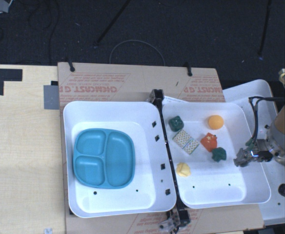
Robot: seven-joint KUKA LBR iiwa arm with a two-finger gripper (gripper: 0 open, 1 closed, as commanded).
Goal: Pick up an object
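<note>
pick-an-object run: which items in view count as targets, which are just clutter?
Targets, all in the right bin:
orange ball
red toy
two dark green toys
patterned block
yellow toy
The gripper sits at that bin's right edge.

Lying about:
blue divided plate in the left bin
cardboard sheet

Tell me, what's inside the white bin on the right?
In the right bin lie six small things: an orange ball, a red piece, two dark green pieces, a patterned block and a yellow piece. Nothing covers them.
</note>
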